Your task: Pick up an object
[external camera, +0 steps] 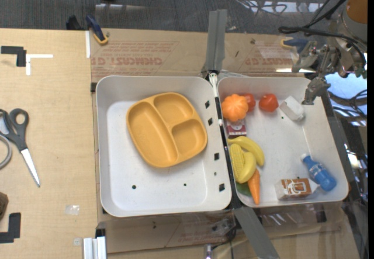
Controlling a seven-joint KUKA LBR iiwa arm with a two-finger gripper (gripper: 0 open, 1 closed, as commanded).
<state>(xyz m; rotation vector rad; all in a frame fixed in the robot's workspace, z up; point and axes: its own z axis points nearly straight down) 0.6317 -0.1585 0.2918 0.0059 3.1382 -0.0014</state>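
1. The task named no particular object, so the likeliest candidate was judged to be the small white block (291, 109), the item nearest the gripper (315, 89). It lay in the right bin (333, 135), near that bin's far right corner, with its long axis running on a diagonal from upper left to lower right in the camera view.

2. The gripper stood just beside the block, up and to its right, over the bin's far right edge. Whether its fingers were apart or together could not be told; nothing could be seen between them.

3. The coming move was judged to turn on that short offset: the arm would need to shift toward the view's lower left and descend, closing across the block's narrow width.

4. Further out in the same bin, a red tomato (268, 102) sat just left of the block, then an orange fruit (235, 107) against the near wall between the bins, with a small red carton (236, 129) below it.

5. A banana (248, 149), an ear of corn (242, 165) and a carrot (255, 186) lay bunched along the left side; a blue bottle (319, 173) and a brown box (294, 188) lay at the near right.

6. The left bin (111, 152) held a yellow divided plate (167, 129). Scissors (22, 141) lay on the bench, well apart.
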